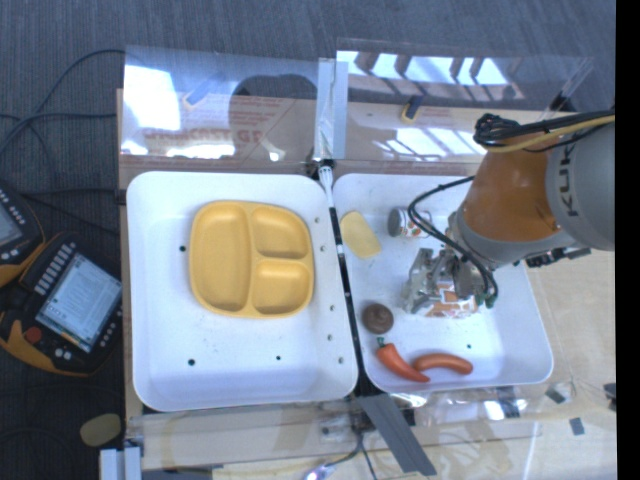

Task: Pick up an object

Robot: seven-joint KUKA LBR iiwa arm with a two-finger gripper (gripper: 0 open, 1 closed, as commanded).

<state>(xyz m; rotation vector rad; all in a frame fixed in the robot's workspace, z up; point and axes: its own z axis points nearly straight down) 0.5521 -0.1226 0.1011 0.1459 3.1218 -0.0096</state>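
Gripper [432, 280] low in right bin [520, 353], over a red-white packet [455, 303], finger state can't tell, yellow tray [250, 258] in left bin [160, 298], hot dog [442, 365] near edge

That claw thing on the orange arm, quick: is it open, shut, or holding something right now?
Gripper: low in the right bin, over a white and orange packet; whether it is open, shut or holding anything cannot be told from this view.
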